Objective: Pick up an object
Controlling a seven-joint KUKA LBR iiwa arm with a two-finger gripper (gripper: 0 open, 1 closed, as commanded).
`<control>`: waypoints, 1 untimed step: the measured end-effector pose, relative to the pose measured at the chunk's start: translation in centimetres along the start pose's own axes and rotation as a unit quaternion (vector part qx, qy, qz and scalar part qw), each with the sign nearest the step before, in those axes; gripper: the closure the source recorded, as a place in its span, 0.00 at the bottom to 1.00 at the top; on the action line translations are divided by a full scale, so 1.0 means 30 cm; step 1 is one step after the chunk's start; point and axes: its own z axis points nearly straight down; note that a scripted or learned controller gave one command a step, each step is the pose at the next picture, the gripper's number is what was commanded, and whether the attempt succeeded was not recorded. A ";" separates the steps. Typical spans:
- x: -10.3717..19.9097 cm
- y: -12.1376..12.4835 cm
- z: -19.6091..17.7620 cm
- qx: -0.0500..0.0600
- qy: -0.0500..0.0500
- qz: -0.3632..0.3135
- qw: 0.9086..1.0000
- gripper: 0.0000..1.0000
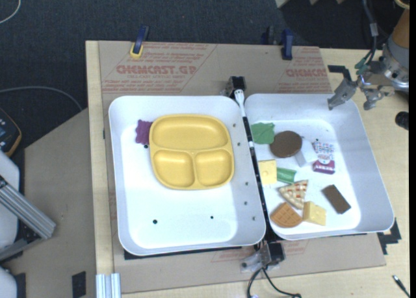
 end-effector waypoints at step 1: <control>0.002 0.010 -0.033 -0.008 -0.002 -0.002 1.000 0.00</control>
